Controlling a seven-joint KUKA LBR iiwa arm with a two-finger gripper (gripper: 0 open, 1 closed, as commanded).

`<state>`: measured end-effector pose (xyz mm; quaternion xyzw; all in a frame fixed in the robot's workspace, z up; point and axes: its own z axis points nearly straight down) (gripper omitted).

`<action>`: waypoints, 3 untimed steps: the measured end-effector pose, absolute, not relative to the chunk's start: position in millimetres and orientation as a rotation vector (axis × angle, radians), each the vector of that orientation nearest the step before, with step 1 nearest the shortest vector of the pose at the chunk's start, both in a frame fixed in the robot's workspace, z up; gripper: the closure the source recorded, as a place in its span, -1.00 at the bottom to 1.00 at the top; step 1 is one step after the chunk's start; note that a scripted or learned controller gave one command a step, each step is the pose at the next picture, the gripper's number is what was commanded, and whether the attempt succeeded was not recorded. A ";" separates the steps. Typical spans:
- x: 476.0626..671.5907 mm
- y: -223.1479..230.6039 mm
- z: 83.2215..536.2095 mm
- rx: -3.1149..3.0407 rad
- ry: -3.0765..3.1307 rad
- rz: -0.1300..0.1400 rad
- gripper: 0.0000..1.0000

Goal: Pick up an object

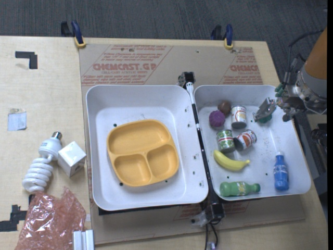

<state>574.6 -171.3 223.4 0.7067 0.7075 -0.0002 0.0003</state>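
Figure. Desk with two bins, viewed from above at a slant. At far left on the desk lay a spiral light bulb, a small white cube just beside it, and, nearer, a crumpled pink bag. The left bin held a yellow divided plate and nothing graspable besides.

The right bin held the candidate objects: a purple ball and a dark brown ball at the far left, three small cans clustered close together, a banana just near of them, a green bottle lying on its side at the near wall, and a blue bottle lying towards the right wall.

The hand hung over the far right corner of this bin, with something dark green at its tip; whether that was a held object or part of the fingers could not be told, nor could their spread.

Probable failures, as a judgement: the cans lay so close that a descent there could strike a neighbour or pinch two at once; the balls and lying bottles would likely roll from a closing grip; a grasp near the bin wall might catch the rim.
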 end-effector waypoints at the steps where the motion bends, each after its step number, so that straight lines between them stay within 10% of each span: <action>1: 549.4 -148.1 114.0 2.223 2.221 -0.001 -1.00; 2: 493.7 -107.7 92.2 2.224 2.220 0.000 -1.00; 3: 495.1 -108.1 102.2 2.224 2.217 0.002 1.00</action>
